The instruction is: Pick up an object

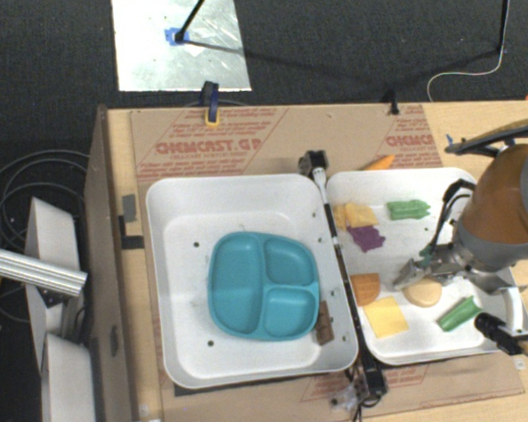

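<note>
My gripper (422, 271) hangs low in the right bin (406, 353), at the end of the grey and orange arm (505, 213) that reaches in from the right. Right below it, touching or nearly so, lies a beige rounded piece (422, 293). Around it are a green cylinder (458, 313), a yellow square slab (385, 316) and an orange round piece (367, 288). Farther back in the same bin lie a purple piece (366, 237), a yellow piece (355, 214) and a green piece (408, 209). The arm hides the bin's right side.
The left bin (182, 255) holds a teal divided plate (262, 284). A brown item (324, 322) rests against the divider between the bins. An orange carrot-like piece (379, 163) lies on the cardboard behind the right bin. Cables run at the left and at the back right.
</note>
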You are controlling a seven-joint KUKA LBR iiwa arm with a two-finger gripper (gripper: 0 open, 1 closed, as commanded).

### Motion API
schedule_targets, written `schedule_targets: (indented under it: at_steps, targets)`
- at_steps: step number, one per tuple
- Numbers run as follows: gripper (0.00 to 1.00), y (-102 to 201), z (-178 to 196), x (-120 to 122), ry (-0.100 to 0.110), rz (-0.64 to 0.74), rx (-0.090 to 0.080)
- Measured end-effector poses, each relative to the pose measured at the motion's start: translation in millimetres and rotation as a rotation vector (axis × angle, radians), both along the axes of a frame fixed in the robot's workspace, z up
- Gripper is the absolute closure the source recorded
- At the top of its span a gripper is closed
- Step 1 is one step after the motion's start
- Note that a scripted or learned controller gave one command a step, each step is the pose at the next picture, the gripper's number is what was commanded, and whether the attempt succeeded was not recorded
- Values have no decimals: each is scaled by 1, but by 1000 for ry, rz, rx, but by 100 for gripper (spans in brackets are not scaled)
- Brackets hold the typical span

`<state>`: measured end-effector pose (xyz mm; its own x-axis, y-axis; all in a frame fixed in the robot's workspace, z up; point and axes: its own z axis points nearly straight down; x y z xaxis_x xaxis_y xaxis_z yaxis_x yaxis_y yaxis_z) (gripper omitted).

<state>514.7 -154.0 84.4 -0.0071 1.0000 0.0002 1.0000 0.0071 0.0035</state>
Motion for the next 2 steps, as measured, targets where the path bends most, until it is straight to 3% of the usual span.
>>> schedule_targets:
  at_steps: [1,2]
  targets:
    - [100,-2,10,-1,-1,-3,-1]
    - [100,61,138,-17,-3,2,0]
